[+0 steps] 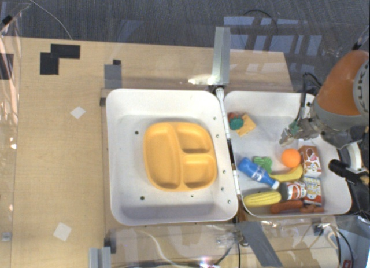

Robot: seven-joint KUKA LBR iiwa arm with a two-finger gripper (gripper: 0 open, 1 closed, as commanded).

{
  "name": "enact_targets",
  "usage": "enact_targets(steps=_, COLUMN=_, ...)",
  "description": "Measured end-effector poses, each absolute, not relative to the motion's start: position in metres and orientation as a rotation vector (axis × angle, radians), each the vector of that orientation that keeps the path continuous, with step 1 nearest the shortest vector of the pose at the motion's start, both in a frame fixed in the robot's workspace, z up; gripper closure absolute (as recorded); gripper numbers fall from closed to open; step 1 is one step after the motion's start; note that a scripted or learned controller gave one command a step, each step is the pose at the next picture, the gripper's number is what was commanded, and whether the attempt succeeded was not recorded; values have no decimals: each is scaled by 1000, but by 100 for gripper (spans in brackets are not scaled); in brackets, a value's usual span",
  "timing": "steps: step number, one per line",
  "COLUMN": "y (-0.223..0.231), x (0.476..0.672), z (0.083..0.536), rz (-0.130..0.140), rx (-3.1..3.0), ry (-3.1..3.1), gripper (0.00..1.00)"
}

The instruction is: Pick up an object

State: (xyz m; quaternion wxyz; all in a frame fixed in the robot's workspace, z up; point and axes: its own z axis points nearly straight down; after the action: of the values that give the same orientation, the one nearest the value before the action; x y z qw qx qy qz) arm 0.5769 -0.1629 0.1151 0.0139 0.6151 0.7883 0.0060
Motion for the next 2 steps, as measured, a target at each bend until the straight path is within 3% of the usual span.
enact_targets(steps=1, y=-163, x=577, z=114, rz=17, rx=1916, ry=2456, gripper=0)
enact_targets(steps=2, y=-97, x=522, z=95, rz=16, rx=2240, ry=2188, gripper=0)
